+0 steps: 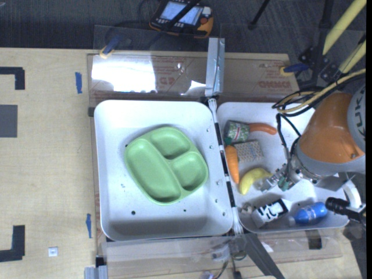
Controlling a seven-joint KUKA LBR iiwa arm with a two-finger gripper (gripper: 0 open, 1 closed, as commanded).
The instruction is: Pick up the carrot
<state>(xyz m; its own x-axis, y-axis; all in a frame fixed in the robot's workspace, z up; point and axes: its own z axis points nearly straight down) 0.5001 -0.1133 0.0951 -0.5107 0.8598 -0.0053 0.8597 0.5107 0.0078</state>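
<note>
The carrot (232, 163) is an orange tapered piece lying lengthwise against the left wall of the right bin (302, 228). My gripper (274, 181) hangs low over the middle of that bin, to the right of the carrot and just beside a yellow banana-like fruit (250, 179). The carrot lies apart from the gripper, with the fruit between them. The arm's orange band (328, 132) and grey wrist cover the bin's right part.
Around the carrot lie a green can (236, 131), a red-orange curved piece (263, 129) and a speckled block (249, 151). A black-and-white object (271, 209) and a blue bottle (308, 213) rest near the front wall. The left bin (110, 156) holds a green divided plate (165, 164).
</note>
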